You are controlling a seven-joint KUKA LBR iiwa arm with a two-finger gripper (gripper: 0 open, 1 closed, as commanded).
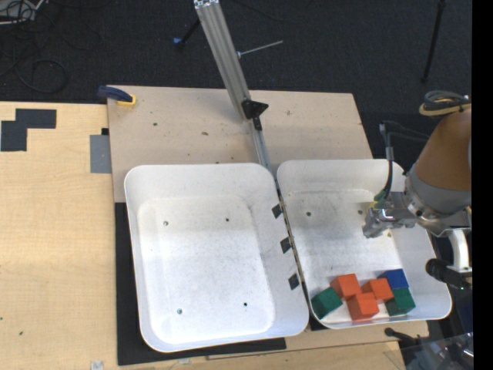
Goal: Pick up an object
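From the camera view we see the arm [445,160] reaching in over the right bin [339,183], its gripper [379,220] hanging above the bin's middle; whether it is wide or narrow we cannot tell. In that bin's near corner lie six blocks: three orange [362,305], two green [326,302], one blue [396,278].

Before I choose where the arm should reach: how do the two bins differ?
The right bin holds a cluster of blocks at its near end: orange, green and blue. The left bin has none that I can see, just small dark dots on its floor. The gripper hangs over the right bin, away from the left one. Both are shallow, white and sit side by side.
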